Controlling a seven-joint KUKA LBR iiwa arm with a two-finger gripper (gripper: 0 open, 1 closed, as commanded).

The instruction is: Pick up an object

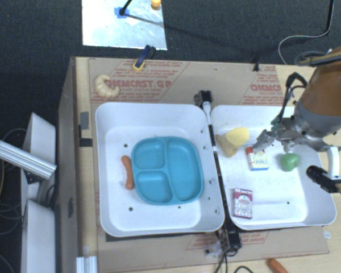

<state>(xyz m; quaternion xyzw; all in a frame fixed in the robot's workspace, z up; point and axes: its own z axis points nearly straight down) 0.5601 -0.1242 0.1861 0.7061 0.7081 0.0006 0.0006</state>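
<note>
Orange stick: lies on the counter past the near edge of the right bin, nearest the camera, outside either bin

Red-and-white packet: flat on the right bin's floor toward its near edge, well apart from the gripper

Small white carton: right bin, mid-floor, directly under the tip of the gripper; likeliest target, by judgement

Yellow lump: right bin, far-left corner area, against the dividing wall, just beside the carton

Green object: right bin, right of the carton, close under the arm's wrist

Left bin: holds a blue compartment plate at centre and an orange sausage just off the plate's left rim

Gripper: low over the carton; open or closed cannot be told from this angle, and nothing is seen held

Risks, as judgement:
- carton lies flat and low, so the gripper may close above it or skid off its top
- yellow lump and green object crowd both sides; a slightly offset descent could nudge a neighbour instead, or pinch two things
- a push toward the dividing wall could wedge the carton there
</note>
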